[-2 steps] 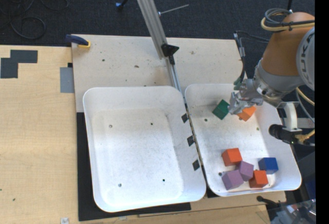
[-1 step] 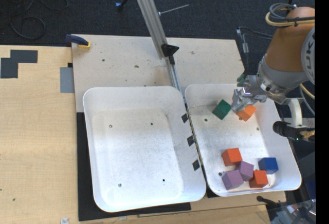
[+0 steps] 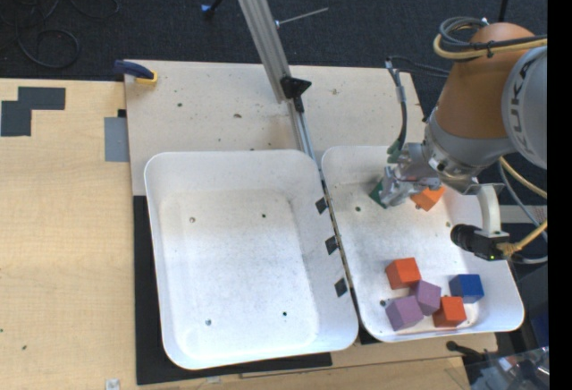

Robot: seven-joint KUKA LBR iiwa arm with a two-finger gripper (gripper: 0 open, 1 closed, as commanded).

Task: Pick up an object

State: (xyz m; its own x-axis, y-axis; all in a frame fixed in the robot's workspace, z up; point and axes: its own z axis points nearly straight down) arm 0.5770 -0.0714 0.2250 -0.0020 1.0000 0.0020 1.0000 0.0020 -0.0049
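- The end effector sits over the upper part of the right bin; whether it is spread or pressed together I cannot tell.
- A green object and an orange block lie partly hidden beside it.
- The arm reaches in from the right, bent downward.
- More blocks cluster near the bin's lower corner.

Dark carpet fills the top of the frame, with black cables coiled at upper left. A pale wooden bench spans the lower left, bearing dark grey patches.
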